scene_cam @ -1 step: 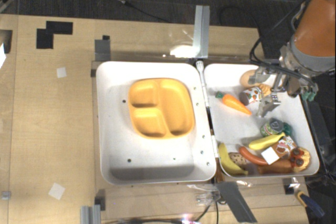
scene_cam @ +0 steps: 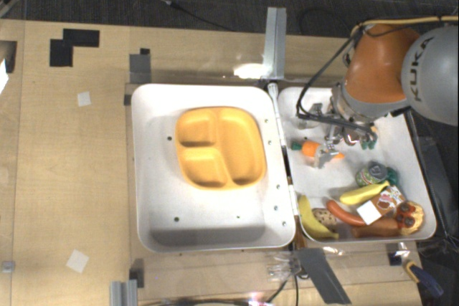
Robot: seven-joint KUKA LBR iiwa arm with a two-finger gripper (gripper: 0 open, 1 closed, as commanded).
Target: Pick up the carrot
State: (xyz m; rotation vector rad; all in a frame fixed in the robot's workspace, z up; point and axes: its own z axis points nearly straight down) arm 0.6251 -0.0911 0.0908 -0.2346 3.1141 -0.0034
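Camera view: metal gripper beside stubby orange carrot, finger state unclear.

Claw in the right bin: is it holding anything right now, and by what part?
Cannot be told. The claw sits right beside the carrot in the right bin, but the view is too small to show whether the carrot is gripped.
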